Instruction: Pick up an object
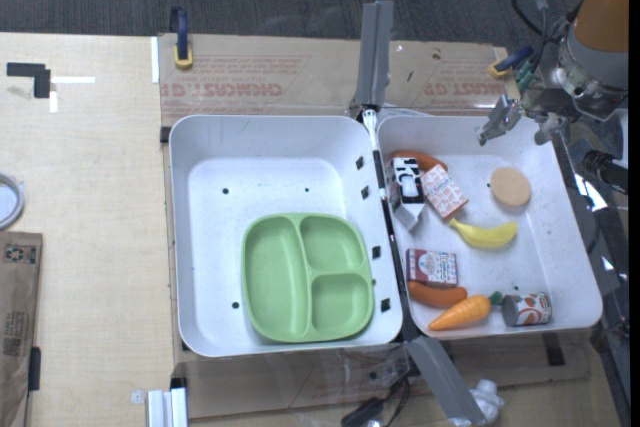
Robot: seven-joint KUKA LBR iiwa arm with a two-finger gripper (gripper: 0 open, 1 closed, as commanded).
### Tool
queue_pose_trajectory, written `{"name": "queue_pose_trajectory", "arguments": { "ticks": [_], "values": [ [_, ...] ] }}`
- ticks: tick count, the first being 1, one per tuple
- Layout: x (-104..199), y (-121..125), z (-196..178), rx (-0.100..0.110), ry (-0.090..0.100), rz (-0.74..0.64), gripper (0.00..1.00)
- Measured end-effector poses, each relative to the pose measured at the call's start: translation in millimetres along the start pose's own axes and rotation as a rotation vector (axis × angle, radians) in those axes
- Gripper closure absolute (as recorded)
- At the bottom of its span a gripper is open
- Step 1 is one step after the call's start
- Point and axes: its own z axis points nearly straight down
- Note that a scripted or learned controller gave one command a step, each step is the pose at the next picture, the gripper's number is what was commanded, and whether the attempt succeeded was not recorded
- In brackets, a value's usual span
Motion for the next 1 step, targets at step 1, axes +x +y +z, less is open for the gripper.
{"name": "queue_pose_trajectory", "arguments": {
  "ticks": [1],
  "values": [
    [28.4,-0.2,141.2,-0.003,0.000,-0.216,0.00]
  ]
}}
